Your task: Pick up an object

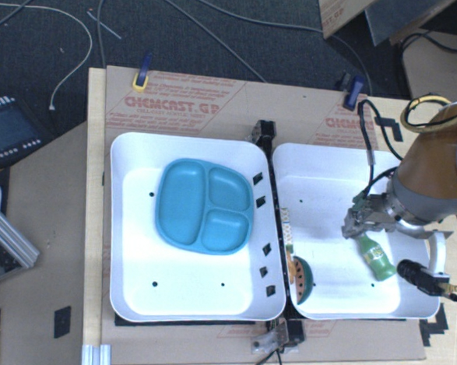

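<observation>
Hovering our pincer [363, 226] in the right bin [314, 293], we are lining up over the green bottle [378, 257]; finger spread cannot be judged.

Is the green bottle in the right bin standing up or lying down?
Lying down: the green bottle shows its full length flat on the right bin floor.

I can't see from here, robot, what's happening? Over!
Gripper down in right bin, right at the green bottle's top end. Grasp not confirmed. Blue plate in left bin. Nothing in the way.
</observation>
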`<action>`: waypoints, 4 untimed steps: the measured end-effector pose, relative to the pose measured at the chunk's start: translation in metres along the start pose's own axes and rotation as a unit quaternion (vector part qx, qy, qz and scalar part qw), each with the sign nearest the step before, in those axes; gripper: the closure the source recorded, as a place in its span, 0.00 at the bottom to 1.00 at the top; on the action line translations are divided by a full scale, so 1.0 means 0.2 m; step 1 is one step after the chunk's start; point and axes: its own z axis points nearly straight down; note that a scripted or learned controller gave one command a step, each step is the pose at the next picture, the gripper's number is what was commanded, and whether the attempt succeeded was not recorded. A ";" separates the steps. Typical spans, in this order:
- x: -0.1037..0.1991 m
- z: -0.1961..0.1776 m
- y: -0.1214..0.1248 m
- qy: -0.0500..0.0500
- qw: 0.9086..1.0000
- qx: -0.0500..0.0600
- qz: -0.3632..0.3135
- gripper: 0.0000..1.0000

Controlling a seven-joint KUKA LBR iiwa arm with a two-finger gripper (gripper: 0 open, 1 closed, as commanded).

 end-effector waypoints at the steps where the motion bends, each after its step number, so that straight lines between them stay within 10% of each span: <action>1: 0.04 -0.25 -0.02 0.000 1.000 -0.001 0.000 1.00; 2: 0.04 -0.50 -0.01 0.000 1.000 0.000 0.000 1.00; 4: 0.61 -0.53 0.02 0.002 1.000 0.002 -0.003 1.00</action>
